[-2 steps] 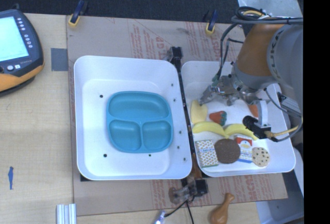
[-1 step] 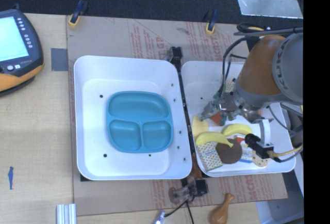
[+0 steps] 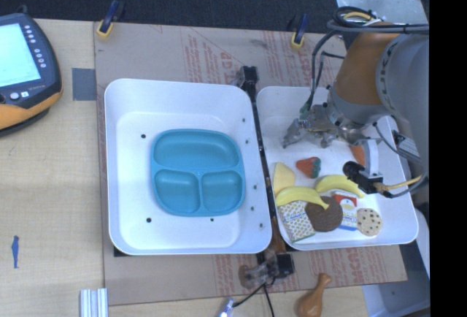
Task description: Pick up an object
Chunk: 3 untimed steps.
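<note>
1. Nearest the camera, on the bare bench below the bins, a brown wooden piece shaped like a drumstick (image 3: 314, 295) lies near a black clamp (image 3: 266, 268) that grips the bins' near edge.
2. Just beyond, at the near end of the right bin (image 3: 408, 234), several toy foods crowd together: a patterned cracker square (image 3: 293, 222), a dark brown cookie (image 3: 325, 215), a pale chocolate-chip cookie (image 3: 369, 221), and a banana (image 3: 300, 196) with another yellow piece (image 3: 338, 183) beside it.
3. Left of these, the left bin (image 3: 124, 162) holds a blue divided plate (image 3: 197, 170) lying flat near its middle.
4. Farther into the right bin, a strawberry (image 3: 309, 166) sits alone, apart from the pile and just nearer than the gripper.
5. Above the far half of the right bin, the gripper (image 3: 315, 130) hangs with its metal fingers (image 3: 294, 134) pointing down and left; how far they are parted cannot be told, and nothing can be made out between them.
6. Behind it, the arm (image 3: 398, 82) comes in from the right, its orange band (image 3: 359, 73) above the wrist and black cables looping around it.
7. Farthest left, a control tablet (image 3: 22, 67) rests on the bench.
</note>
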{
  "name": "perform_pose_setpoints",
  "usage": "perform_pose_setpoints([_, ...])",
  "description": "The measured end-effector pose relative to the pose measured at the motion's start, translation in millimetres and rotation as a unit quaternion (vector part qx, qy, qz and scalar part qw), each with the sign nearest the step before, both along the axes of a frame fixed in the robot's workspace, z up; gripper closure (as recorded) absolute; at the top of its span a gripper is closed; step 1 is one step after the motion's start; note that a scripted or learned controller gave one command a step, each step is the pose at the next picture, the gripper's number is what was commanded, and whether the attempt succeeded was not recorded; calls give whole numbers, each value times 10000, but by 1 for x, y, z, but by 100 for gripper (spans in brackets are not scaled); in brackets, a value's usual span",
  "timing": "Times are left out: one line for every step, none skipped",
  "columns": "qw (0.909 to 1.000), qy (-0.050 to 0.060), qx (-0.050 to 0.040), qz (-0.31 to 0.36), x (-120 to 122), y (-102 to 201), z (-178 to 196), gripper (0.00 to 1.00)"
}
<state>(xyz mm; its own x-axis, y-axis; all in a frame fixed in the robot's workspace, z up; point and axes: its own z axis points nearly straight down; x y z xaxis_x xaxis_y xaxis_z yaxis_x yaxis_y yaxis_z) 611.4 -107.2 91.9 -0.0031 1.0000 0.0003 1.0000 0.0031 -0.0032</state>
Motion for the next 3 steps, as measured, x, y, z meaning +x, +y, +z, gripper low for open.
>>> perform_pose_setpoints([10000, 10, -7, 12, -34, -16, 0, 0])
perform_pose_setpoints([10000, 1, -9, 15, -23, -5, 0, 0])
perform_pose_setpoints([10000, 15, -5, 12, -37, 5, -1, 0])
